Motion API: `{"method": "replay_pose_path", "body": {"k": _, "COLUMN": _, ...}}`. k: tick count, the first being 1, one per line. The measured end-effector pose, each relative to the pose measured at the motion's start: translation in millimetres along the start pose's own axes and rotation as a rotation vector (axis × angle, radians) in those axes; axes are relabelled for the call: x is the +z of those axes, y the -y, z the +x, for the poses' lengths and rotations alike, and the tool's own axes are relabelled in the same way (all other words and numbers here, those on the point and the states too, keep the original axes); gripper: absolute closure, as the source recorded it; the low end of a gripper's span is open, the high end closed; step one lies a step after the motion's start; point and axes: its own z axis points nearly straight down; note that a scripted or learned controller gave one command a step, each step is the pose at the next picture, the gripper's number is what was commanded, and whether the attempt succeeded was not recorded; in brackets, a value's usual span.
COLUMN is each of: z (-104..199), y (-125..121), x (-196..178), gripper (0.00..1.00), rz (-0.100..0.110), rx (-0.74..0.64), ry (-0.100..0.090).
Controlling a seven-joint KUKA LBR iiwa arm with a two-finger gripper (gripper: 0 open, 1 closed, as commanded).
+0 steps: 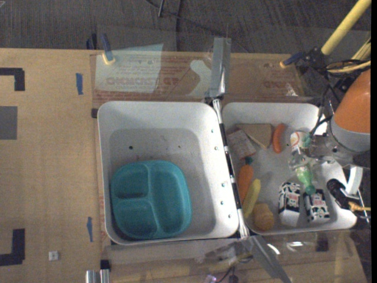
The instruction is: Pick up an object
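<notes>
Inspecting the right bin (268, 109), I find it crowded with small items, and the arm (353, 114) enters from the right with its orange band above the bin's right rim. The gripper (306, 158) hangs low over the right-hand part of the bin, above a clear, greenish bottle-like item (303, 175); whether that item is touched or gripped cannot be told, and the state of the pincer likewise cannot be told, since the parts there blur together. No object is confirmed as held. Candidates closest to the gripper are two small cow-patterned cartons (290, 200) standing near the front wall, just beside each other. These are judged light and fairly stiff, with flat faces that suit a pinch across opposite sides, though they may tip if nudged. The clear bottle is judged light, smooth and likely slippery; its narrow middle would be the best hold. Further left lie a carrot (245, 180), a yellow banana-like piece (252, 196) and a tan lump (264, 216), close together, probably light toy foods with rounded surfaces that could roll from a poor grip. The left bin (153, 114) holds a teal divided plate (150, 199), flat and awkward to seize except at its rim.
</notes>
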Motion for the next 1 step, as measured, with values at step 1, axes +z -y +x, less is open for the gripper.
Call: {"method": "replay_pose_path", "body": {"k": 1, "z": 0.1, "y": 0.0, "x": 0.0, "gripper": 0.0, "rz": 0.0, "rx": 0.0, "ry": 0.0}}
